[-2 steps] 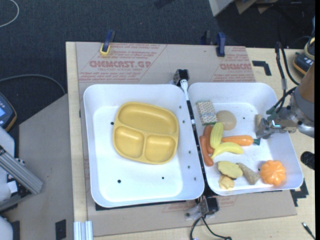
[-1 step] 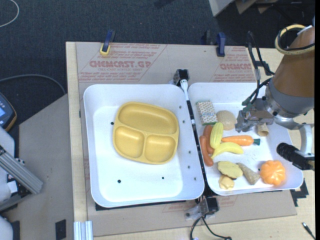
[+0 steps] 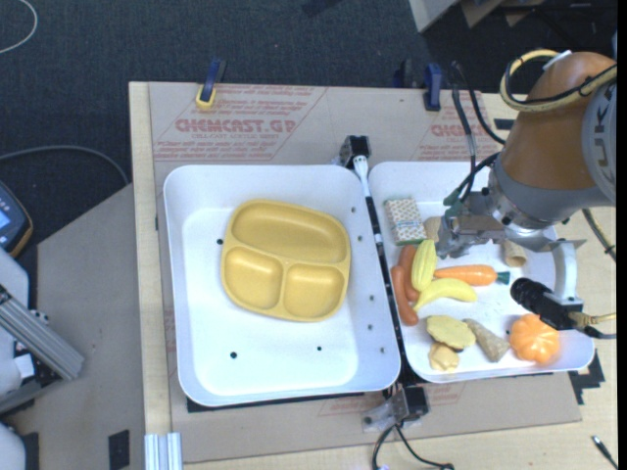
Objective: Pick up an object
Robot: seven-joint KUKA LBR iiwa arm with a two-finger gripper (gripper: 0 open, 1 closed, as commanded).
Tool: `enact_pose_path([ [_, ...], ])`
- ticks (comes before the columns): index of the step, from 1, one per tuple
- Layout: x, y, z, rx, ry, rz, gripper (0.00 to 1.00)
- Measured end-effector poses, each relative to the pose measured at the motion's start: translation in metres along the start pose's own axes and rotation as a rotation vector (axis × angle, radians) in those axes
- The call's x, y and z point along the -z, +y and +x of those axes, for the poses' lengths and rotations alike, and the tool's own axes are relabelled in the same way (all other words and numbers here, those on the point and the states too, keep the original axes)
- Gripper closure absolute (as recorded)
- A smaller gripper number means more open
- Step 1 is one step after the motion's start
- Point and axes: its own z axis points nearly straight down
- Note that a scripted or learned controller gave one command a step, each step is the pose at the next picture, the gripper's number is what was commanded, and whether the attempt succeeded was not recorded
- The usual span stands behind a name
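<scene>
The camera view is looking down on the gripper (image 3: 458, 240) hanging low in the right bin (image 3: 578, 358), just above the far end of the food pile, with the carrot (image 3: 468, 274) and the banana (image 3: 424, 265) lying right beside its tip. No single target is named, so the likeliest pick (a judgement only) is one of these two. The chief risk is crowding: the banana pieces, the carrot and the red sausage (image 3: 403, 292) are touching one another, so a descent could be landing on a seam between them, pushing them apart or pinching two at once. The carrot is also slim and rounded, and it could be rolling out of a closing grip. The patterned wrapped block (image 3: 404, 219) is sitting just to the left of the tip and might be getting nudged. How the pincer is standing cannot be told, since the dark wrist hardware is hiding its tip from above. The arm is reaching in from the right, its orange band (image 3: 554, 125) bulking over the far right of the bin and its grey wrist angling down and to the left. The yellow divided plate (image 3: 286, 258) is resting in the left bin (image 3: 196, 341), well apart from the work.
</scene>
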Motion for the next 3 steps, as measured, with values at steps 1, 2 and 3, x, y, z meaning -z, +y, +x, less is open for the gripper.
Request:
enact_pose_path([
  [1,0.013,-0.014,-0.003,-0.002,0.0,0.0,1.0],
  [2,0.014,-0.002,0.007,0.0,-0.001,-0.004,1.0],
  [3,0.014,-0.006,-0.012,-0.003,-0.001,-0.002,1.0],
])
